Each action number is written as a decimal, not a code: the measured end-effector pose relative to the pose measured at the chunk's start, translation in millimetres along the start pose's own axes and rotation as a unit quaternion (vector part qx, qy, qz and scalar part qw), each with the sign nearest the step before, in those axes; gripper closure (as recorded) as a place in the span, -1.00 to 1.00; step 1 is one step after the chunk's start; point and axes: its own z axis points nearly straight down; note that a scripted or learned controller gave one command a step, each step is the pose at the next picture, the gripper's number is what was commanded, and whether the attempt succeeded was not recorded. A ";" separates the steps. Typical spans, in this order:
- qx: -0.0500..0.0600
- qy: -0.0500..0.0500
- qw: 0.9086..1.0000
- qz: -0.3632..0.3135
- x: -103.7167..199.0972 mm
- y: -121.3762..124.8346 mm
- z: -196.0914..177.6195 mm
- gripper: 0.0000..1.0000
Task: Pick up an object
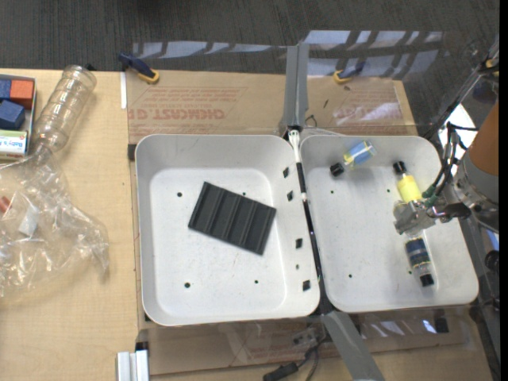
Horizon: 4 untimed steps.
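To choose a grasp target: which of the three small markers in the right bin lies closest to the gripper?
The yellow marker: it lies right by the gripper. The dark marker lies a little lower, and the blue-and-yellow marker is farthest.

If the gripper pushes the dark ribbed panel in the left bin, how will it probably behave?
The dark ribbed panel lies flat with straight edges, so it is probably stiff and would slide, not roll. Its low profile on the left bin floor may make gripping its edge difficult.
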 end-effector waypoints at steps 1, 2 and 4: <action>0.000 0.000 1.000 -0.011 -16.2 14.7 -22.8 1.00; 0.000 0.000 1.000 -0.011 -16.0 14.7 -22.8 -1.00; 0.000 0.001 0.998 -0.067 -7.3 47.8 125.2 -1.00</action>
